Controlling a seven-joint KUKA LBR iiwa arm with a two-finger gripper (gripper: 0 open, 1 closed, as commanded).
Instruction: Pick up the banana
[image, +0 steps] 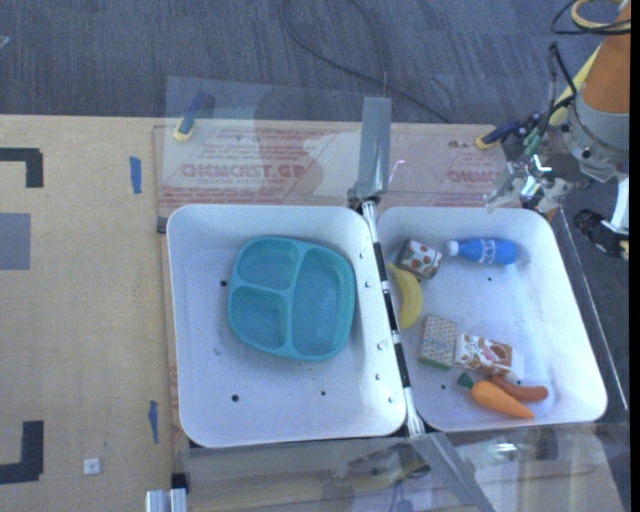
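Fingertips of my gripper (522, 186) hang above the far rim of the right bin (578, 330), past its top edge; whether they're spread or pressed together I cannot tell. Below me in that bin lie a blue bottle (484, 250), a small brown carton (420, 258), a patterned box (438, 342), a snack packet (485, 353) and a carrot (502, 397). The banana (406, 295) hugs the bin's left wall, its long axis running near-to-far, curved. The left bin (195, 330) holds a teal divided plate (292, 297).
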